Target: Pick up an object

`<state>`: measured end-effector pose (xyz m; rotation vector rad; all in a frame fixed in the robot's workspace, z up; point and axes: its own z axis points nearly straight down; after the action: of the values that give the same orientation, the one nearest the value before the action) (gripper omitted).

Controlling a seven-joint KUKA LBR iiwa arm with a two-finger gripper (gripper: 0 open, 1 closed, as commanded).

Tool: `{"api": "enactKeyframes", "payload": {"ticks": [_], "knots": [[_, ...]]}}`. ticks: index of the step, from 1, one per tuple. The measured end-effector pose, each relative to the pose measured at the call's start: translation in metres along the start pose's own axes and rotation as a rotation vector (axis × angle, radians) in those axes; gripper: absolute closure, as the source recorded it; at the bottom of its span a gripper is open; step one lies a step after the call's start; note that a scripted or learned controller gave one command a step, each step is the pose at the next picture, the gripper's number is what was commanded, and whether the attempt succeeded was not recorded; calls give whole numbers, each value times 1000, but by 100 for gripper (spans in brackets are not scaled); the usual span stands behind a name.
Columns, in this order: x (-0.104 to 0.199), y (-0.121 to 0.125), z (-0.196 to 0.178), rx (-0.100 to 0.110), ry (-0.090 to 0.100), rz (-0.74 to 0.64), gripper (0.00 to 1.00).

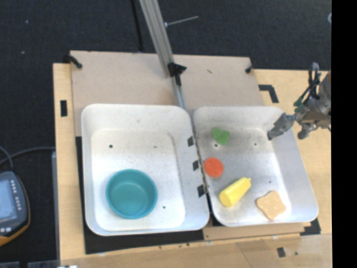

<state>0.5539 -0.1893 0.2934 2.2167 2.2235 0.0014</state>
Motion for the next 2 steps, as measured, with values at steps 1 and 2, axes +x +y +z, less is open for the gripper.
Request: {"api": "enactKeyframes", "payload": {"ticks": [1, 2], "knots": [[0, 0, 0, 0, 0, 0, 0], [-3, 4, 59, 3, -1, 3, 0]]}}
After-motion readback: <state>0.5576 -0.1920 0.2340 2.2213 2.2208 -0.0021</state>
